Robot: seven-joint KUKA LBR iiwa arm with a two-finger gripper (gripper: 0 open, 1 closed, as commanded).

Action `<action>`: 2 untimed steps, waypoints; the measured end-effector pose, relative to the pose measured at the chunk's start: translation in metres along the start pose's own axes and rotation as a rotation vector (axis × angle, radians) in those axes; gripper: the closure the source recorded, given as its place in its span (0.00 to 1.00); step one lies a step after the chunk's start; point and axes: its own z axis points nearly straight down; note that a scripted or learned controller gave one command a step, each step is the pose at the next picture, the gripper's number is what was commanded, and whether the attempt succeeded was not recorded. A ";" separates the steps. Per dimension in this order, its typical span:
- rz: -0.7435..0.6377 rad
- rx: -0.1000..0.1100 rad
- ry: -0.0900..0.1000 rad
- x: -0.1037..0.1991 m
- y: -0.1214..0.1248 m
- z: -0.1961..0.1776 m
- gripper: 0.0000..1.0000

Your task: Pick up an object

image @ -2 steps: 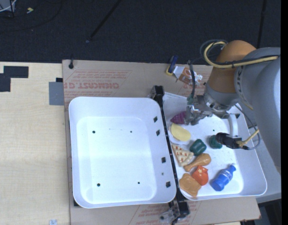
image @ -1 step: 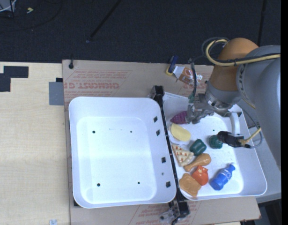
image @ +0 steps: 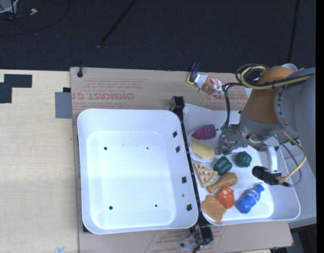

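Observation:
The right bin point(image: 288, 207) holds several toy foods: a purple grape bunch point(image: 204, 132), a yellow lemon point(image: 203, 149), a dark green pepper point(image: 223, 165), a second green piece point(image: 243, 158), a waffle point(image: 203, 173), a brown drumstick point(image: 224, 181), a red piece point(image: 225, 196), an orange-brown bread piece point(image: 213, 208) and a blue bottle point(image: 249, 199). My gripper point(image: 227, 143) hangs low over the bin's middle, between the lemon and the second green piece and just above the pepper. Nothing is visibly held in it.
The left bin point(image: 88, 141) stands beside the right one, with a black divider point(image: 185, 157) between them. The grey arm with its orange band point(image: 262, 101) and cables fills the right bin's far right side. A small tagged item point(image: 206, 83) lies on the cardboard behind the bins.

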 end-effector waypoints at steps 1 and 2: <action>-0.005 -0.003 0.001 0.044 0.008 -0.002 1.00; -0.004 -0.004 0.001 0.058 0.033 -0.019 1.00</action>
